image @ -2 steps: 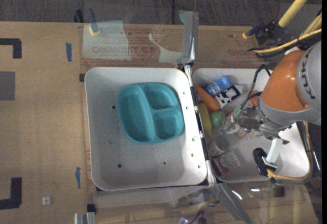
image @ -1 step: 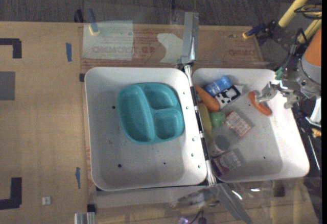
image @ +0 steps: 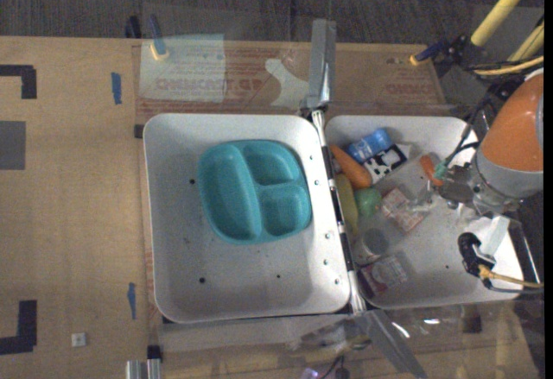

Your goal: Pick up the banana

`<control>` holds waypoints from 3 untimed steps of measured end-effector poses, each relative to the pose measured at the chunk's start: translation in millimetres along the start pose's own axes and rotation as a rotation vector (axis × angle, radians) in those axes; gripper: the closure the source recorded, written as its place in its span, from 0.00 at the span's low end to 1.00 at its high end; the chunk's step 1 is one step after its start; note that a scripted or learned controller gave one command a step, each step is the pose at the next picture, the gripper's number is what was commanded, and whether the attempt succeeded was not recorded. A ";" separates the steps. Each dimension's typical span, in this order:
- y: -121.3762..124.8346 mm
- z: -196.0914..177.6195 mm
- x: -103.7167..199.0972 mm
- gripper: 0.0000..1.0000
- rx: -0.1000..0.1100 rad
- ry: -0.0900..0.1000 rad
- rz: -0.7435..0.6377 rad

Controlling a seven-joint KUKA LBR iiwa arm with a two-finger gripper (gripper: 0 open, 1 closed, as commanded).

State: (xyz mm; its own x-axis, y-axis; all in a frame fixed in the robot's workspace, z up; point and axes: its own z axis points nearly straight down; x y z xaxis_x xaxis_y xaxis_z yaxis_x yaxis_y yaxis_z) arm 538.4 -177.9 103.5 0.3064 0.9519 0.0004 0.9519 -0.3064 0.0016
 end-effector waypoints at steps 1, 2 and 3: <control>1.1 -10.4 -0.4 1.00 -0.003 0.001 0.003; 5.1 -51.3 51.3 1.00 0.002 -0.001 0.242; -34.7 14.7 68.9 1.00 -0.004 0.003 -0.043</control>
